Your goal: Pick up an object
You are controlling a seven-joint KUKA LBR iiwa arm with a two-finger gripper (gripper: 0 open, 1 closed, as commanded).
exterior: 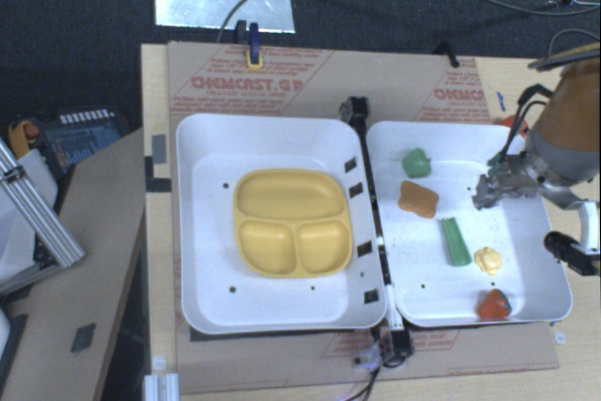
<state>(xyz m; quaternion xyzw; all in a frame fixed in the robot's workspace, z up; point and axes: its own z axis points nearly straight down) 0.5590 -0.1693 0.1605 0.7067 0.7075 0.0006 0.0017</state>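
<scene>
White plastic forms both shallow bins; the right-hand white bin (526, 300) is taken here as the landmark. Over its far right part the grey two-finger gripper (490, 190) is seen, carried by the grey arm with the orange band (573, 131), and whether it is spread or closed cannot be told, since it is small and blurred; nothing can be seen held by it. Five loose objects are counted on this bin's floor: one round green piece (417, 163) near its far edge, one orange-brown block (418, 199) just nearer than that, one long green bar (455, 240) at its middle, one small pale-yellow lump (487, 260) right of the bar, and one red-orange piece (494, 303) by its near edge. Beside this bin, to its left, one second white bin (202, 230) is counted, and in it one yellow three-compartment tray (287, 221). No object lies directly under the gripper, so bare floor may well be met if a descent is made from here. The yellow lump and the green bar lie close together, so one could be nudged while the other is sought. The red-orange piece sits by the wall, where a finger could be blocked.
</scene>
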